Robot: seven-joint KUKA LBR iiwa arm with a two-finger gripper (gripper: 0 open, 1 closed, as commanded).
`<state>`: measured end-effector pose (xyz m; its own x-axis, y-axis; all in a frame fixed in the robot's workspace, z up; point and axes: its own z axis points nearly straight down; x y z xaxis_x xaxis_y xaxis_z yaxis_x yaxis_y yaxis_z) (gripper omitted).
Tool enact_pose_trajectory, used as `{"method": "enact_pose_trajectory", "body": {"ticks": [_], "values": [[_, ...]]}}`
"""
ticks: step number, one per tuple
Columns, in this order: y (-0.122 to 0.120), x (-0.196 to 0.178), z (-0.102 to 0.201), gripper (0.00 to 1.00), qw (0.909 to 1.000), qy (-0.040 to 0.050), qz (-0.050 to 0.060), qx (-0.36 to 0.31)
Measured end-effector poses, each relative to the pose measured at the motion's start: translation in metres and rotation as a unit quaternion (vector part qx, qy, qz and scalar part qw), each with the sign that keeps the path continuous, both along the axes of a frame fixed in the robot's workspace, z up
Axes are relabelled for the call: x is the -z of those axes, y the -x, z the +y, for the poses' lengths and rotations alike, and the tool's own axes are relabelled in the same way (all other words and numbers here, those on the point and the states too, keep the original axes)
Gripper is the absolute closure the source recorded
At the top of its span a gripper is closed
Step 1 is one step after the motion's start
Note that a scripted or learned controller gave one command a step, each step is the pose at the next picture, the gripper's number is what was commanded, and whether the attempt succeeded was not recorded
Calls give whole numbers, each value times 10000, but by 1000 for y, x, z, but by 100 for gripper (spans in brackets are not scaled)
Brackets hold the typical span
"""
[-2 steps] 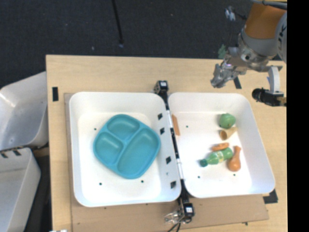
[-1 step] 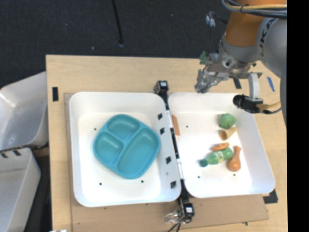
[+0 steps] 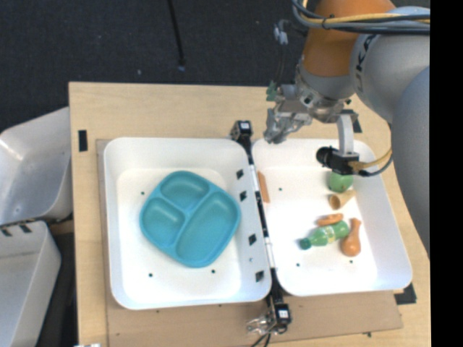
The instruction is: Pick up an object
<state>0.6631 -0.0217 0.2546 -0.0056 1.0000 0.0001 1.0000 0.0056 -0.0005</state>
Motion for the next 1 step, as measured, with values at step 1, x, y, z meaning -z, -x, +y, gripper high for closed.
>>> {"method": "enact_pose_trajectory", "body": {"ticks": [1], "values": [[7, -5, 56, 100, 10000, -4, 0, -2]]}}
